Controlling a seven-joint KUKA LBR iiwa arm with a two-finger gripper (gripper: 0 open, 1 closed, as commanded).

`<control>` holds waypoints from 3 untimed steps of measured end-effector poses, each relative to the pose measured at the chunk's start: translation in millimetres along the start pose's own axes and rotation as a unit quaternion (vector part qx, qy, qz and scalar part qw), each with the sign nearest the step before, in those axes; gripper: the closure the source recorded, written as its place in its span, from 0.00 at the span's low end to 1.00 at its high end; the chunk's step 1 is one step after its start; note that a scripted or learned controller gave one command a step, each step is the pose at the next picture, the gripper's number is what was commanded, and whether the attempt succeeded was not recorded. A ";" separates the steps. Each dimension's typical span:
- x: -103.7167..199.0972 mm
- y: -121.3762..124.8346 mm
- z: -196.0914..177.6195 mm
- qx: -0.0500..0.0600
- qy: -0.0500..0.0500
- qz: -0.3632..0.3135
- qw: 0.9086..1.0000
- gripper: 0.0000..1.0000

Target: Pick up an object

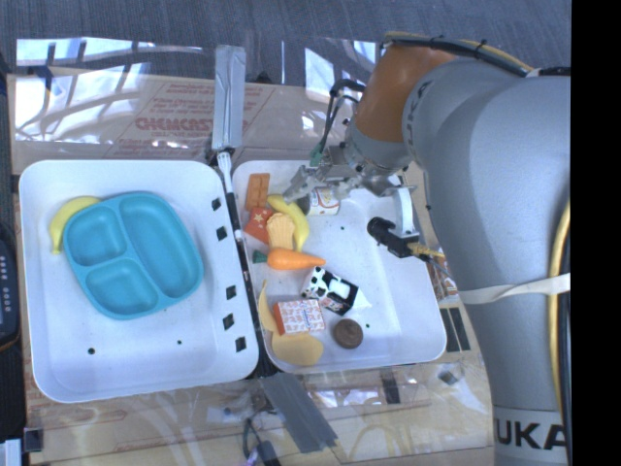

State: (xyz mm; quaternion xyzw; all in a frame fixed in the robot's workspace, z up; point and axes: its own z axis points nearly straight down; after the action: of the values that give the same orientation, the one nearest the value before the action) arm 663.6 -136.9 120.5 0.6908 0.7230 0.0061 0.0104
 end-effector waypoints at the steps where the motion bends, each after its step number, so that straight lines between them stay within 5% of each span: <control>1: -0.8 3.2 7.7 -0.004 -0.003 -0.115 0.993 0.00; 2: 17.0 -27.0 6.7 -0.009 -0.006 -0.134 0.991 0.00; 3: 39.8 -89.7 26.3 0.012 0.006 -0.198 0.980 0.00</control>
State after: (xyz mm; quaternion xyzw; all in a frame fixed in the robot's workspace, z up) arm 572.9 -101.3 91.8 0.5339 0.8456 -0.0003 -0.0009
